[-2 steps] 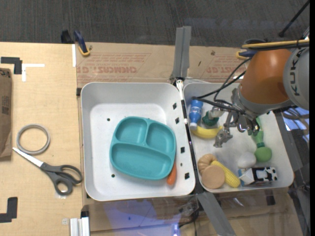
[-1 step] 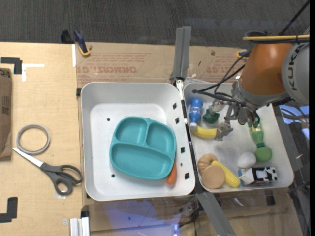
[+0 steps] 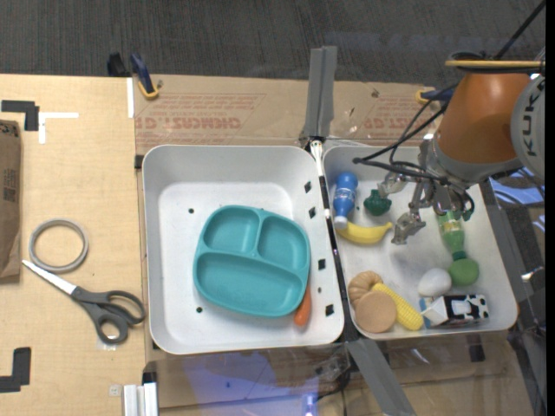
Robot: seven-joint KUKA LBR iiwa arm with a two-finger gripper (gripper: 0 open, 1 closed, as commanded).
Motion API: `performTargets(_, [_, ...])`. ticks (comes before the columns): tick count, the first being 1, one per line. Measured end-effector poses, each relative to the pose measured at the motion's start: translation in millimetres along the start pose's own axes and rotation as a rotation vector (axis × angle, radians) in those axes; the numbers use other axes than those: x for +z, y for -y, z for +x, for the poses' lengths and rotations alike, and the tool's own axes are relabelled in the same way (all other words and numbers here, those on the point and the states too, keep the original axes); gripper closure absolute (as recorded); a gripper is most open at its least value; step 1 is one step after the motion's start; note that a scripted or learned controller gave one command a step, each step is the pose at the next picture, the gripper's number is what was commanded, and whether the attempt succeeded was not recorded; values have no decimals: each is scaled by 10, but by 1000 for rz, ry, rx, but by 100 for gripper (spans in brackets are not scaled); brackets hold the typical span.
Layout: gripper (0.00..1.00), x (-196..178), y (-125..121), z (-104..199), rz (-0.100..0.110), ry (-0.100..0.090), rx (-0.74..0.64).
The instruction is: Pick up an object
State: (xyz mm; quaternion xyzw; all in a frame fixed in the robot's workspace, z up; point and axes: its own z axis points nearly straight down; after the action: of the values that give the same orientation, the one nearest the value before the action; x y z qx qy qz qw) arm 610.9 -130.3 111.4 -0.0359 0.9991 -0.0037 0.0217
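The gripper [image 3: 423,208] is hung over the right bin [image 3: 501,258], fingers spread and nothing pinched, just right of the banana [image 3: 364,231]. Stuff is packed pretty tight there, so the green bottle [image 3: 452,230] could easily get nudged or grabbed instead.

Red block lettering runs across the flat brown cardboard sheet [image 3: 225,111] lying behind the two bins. Seen from this camera it is upside down and mirrored, and appears to read "CHEMICAL GR…"; the exact wording cannot be confirmed. Part of a dark letter, apparently a "K", shows on the grey arm casing [image 3: 536,128] at the right.
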Motion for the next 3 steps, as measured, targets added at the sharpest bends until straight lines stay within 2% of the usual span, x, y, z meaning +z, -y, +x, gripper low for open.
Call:
performTargets(1, [0, -10, -253, 145, -1, 4, 45])
performTargets(2, [0, -9, -137, 141, -1, 3, 99])
performTargets(3, [0, -14, -327, 217, -2, 7, 204])
